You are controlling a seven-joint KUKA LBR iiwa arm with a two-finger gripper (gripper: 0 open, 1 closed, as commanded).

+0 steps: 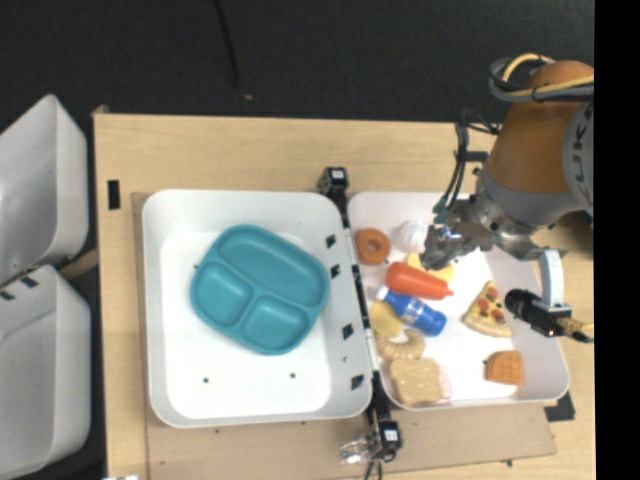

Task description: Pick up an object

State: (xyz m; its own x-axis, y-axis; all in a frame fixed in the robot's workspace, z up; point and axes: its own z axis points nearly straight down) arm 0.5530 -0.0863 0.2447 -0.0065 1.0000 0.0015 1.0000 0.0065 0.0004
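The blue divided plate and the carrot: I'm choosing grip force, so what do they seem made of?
Blue divided plate: probably moulded plastic, matte, uniform teal with soft-edged compartments. Carrot: likely toy plastic or rubber, smooth, even orange; hardness cannot be told.

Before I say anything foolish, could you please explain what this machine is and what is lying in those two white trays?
You are looking down at a slant from a fixed camera above a bench. The grey and orange shape at right is a robot arm; its gripper hangs low over the right bin, just above an orange carrot. That bin also holds toy food: a doughnut, a blue bottle, a pizza slice and a slice of bread. The left bin holds a blue divided plate. Nothing is visibly held.
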